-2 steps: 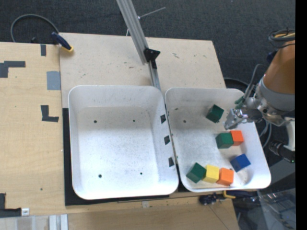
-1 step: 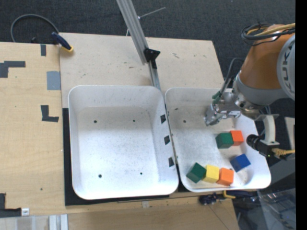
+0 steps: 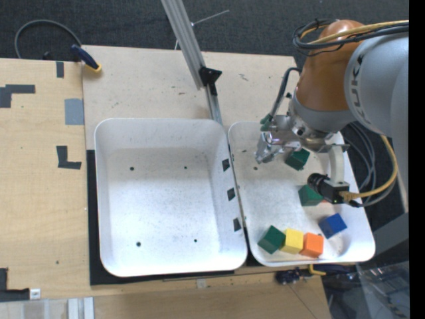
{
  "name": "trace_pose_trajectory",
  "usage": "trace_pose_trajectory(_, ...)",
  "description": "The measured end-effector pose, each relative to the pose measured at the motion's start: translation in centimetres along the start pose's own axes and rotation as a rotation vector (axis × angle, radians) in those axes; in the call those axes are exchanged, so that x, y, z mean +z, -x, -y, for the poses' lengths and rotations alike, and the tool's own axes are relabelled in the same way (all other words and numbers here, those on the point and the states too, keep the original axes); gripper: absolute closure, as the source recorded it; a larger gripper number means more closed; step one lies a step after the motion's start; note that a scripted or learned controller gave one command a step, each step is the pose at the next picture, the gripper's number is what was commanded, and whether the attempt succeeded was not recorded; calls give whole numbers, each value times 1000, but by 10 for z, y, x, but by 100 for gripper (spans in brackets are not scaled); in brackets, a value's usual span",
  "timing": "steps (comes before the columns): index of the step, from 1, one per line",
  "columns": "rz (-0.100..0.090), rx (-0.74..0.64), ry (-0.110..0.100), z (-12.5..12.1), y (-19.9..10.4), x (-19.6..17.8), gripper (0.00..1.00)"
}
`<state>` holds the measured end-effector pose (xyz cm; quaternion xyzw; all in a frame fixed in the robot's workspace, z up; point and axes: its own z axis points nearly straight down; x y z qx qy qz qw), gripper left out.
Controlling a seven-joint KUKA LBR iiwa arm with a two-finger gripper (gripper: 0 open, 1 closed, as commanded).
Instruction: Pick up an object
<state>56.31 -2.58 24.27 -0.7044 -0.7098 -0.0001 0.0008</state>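
Note:
My gripper (image 3: 266,150) hangs over the upper left part of the right bin (image 3: 265,185), below the arm's orange band. A dark green block (image 3: 297,158) lies just to its right, partly under the wrist. Another dark green block (image 3: 309,195) sits lower, next to a black part of the arm. A blue block (image 3: 332,224) lies near the bin's right rim. Along the front edge a green block (image 3: 271,238), a yellow block (image 3: 292,240) and an orange block (image 3: 313,244) stand in a row, touching. No block shows at the gripper's tip.
The left bin (image 3: 166,198) lies beside the right one, and their rims meet in the middle. A slanted metal bar (image 3: 189,42) comes down from the top to the bins' shared back corner. Cables (image 3: 372,178) loop at the right of the arm.

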Motion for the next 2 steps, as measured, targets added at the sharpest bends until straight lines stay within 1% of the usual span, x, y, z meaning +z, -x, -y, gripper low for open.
trace_pose_trajectory(1, 0, 1, 1, -20, -42, -3, 100)
trace_pose_trajectory(2, 1, 1, 0, -34, -95, 6, 100)
